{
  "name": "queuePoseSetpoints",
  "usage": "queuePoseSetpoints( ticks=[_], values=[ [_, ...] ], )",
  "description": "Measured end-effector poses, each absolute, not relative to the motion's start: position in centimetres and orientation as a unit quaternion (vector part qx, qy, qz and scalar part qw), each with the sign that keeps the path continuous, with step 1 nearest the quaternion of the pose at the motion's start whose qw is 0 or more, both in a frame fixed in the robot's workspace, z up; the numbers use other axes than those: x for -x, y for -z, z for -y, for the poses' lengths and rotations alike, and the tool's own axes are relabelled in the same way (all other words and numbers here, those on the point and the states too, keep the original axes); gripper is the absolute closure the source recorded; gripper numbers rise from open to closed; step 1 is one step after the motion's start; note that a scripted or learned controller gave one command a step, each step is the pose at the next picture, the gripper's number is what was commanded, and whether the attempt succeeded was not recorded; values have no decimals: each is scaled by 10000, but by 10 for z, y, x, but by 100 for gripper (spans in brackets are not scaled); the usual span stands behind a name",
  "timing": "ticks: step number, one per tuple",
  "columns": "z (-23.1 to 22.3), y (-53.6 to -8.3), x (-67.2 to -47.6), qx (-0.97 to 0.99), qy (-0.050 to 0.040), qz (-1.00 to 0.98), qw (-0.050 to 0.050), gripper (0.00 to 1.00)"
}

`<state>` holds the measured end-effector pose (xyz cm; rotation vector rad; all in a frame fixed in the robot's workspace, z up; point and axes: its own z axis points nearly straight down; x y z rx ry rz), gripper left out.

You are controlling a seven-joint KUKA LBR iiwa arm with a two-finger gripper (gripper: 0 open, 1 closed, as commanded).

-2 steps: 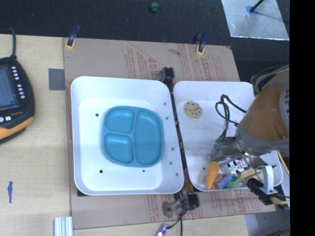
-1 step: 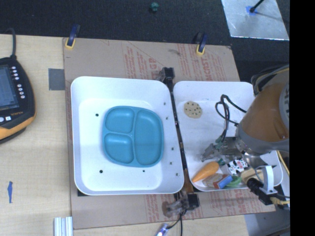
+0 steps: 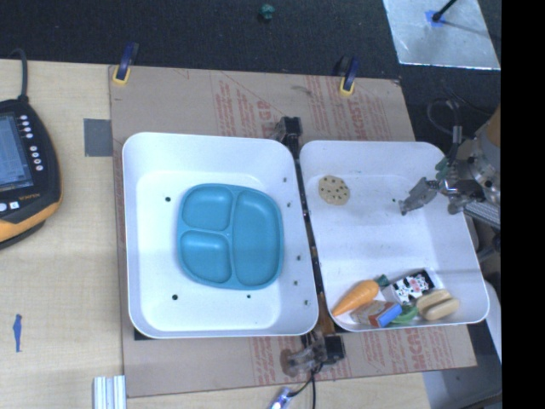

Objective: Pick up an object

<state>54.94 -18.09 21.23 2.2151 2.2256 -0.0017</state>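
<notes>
Basically nothing picked yet. The grey metal two-finger claw [image 3: 415, 201] hangs over the right shallow white plastic bin [image 3: 372, 237], near its far right side, with nothing between its fingers; whether they're spread or closed I can't tell at this size.

Candidate objects all sit in that bin. A round flat tan cookie with dark chips [image 3: 334, 189] lies alone at the far left, well apart from the claw. The rest are heaped at the near edge: a tapered smooth orange carrot [image 3: 355, 296], a small black-and-white printed box [image 3: 412, 285], a round beige disc-shaped piece [image 3: 438, 305] and a small blue block [image 3: 388, 315], touching each other.

The left white bin [image 3: 145, 228] holds a glossy teal three-compartment plate [image 3: 230, 235].

Left to do, I'd say: descend, grip, lift.
</notes>
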Motion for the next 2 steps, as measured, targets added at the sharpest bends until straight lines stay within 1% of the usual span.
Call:
queuePoseSetpoints(
  ticks=[1,2],
  values=[
    [152,-111,-589,-7055,16,-7087,-25,0],
    [150,-104,-656,-7057,8,-7085,-9,0]
  ],
)
